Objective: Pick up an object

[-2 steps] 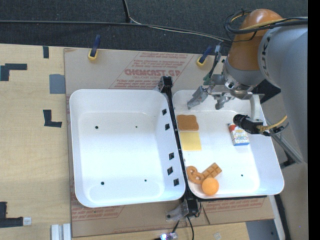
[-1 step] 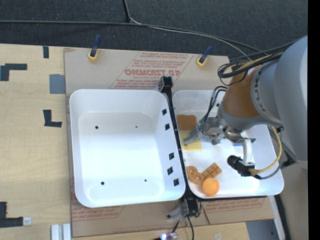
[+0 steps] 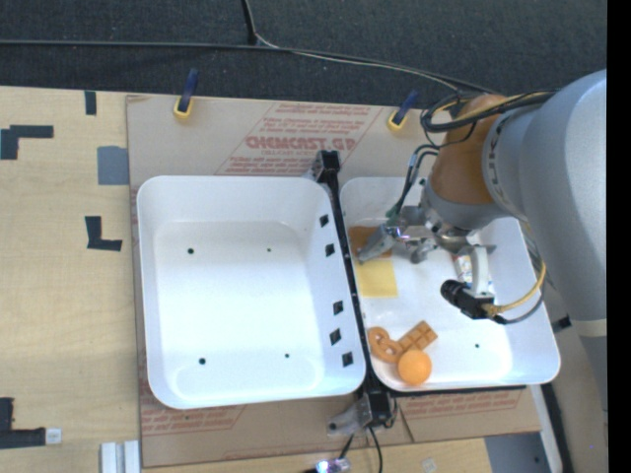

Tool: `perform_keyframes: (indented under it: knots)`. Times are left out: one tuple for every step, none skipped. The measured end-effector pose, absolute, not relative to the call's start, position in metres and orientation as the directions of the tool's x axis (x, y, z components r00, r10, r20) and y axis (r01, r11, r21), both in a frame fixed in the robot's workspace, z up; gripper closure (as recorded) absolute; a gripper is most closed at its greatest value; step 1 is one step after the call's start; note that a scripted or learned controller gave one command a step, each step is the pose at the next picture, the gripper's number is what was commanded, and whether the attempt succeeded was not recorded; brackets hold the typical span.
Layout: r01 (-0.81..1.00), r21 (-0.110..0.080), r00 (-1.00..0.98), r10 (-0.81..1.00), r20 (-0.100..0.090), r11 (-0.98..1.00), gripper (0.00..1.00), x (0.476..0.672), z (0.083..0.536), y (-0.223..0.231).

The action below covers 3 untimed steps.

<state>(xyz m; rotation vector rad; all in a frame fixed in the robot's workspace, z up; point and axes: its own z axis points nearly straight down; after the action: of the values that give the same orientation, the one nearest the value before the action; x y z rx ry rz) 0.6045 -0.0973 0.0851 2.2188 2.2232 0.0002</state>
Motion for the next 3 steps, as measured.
perform_keyframes:
  knots:
    - [1.000, 0.011, -0.005, 1.000, -0.001, 0.005, 0.00, 0.637, 0.192, -0.078]
    - [1.000, -0.002, 0.001, 1.000, -0.002, -0.001, 0.00, 0.621, 0.080, -0.101]
    - [1.000, 0.003, -0.001, 1.000, -0.002, 0.001, 1.00, 0.623, 0.096, -0.100]
